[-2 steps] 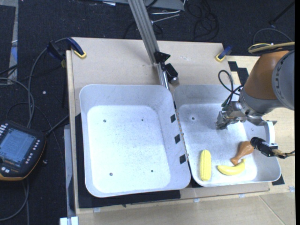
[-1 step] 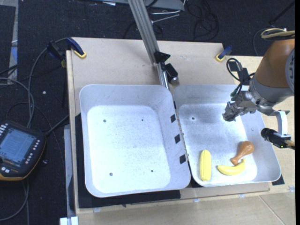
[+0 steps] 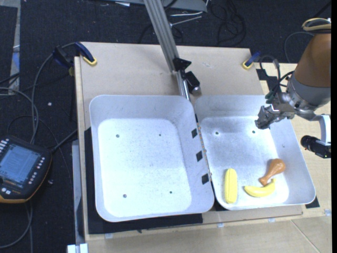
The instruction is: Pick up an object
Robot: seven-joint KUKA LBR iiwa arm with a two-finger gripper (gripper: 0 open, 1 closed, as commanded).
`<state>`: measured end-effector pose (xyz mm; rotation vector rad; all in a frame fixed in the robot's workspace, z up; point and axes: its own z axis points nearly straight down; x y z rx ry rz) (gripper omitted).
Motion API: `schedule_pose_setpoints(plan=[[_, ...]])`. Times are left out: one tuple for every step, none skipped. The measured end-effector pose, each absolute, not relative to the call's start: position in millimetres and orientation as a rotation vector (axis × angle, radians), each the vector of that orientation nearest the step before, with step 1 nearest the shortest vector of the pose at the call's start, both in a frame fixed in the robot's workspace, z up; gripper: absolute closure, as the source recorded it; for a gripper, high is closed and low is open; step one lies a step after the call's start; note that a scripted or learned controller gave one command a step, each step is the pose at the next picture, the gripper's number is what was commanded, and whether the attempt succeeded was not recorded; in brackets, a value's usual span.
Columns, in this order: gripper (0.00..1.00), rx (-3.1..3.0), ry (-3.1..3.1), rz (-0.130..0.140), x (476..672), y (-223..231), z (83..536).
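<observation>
The gripper hangs above the right bin, near its 1 o'clock edge; I cannot tell its state from this view. Nothing is seen in it. Three objects lie near the bin's 5 o'clock corner: a corn cob, a banana just beside it, and a brown chicken drumstick touching the banana. The left bin lies at 9 o'clock.

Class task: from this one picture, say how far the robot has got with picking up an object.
Done: nothing lifted. The corn cob, banana and drumstick all lie on the right bin's floor. In hand: the gripper hangs above that bin's far right side, apart from all three. Left: descend, grasp one and lift.
</observation>
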<state>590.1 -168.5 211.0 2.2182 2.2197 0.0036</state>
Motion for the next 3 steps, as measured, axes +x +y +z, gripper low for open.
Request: schedule_pose_setpoints(plan=[[1.00, 2.219, 2.220, 0.003, 581.4, -166, 260], [1.00, 2.218, 2.227, 0.000, 578.4, -115, 246], [1.00, 2.216, 2.227, 0.002, 582.0, -61, 248]])
